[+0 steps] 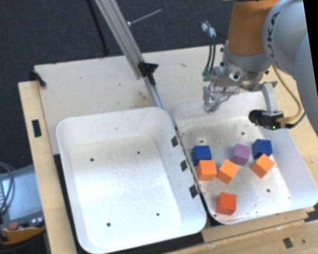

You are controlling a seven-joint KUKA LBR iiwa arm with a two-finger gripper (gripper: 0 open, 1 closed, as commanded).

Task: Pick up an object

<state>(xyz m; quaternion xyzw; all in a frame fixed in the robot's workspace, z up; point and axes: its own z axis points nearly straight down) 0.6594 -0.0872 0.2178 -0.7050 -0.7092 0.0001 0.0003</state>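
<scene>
The right bin (295, 191) holds several small cubes: a blue one (201, 153), an orange one (206, 169), another orange one (228, 170), a purple one (242, 154), a second blue one (261, 147), an orange one (263, 165) and a red-orange one (226, 203). My gripper (212, 103) hangs over the far left corner of the right bin, well above and behind the cubes. Nothing shows between its fingers.
The left bin (125, 176) lies beside the right one. A slanted metal post (124, 36) rises from the bench behind the bins. A black cable part (265, 118) hangs from the arm over the right bin's far side.
</scene>
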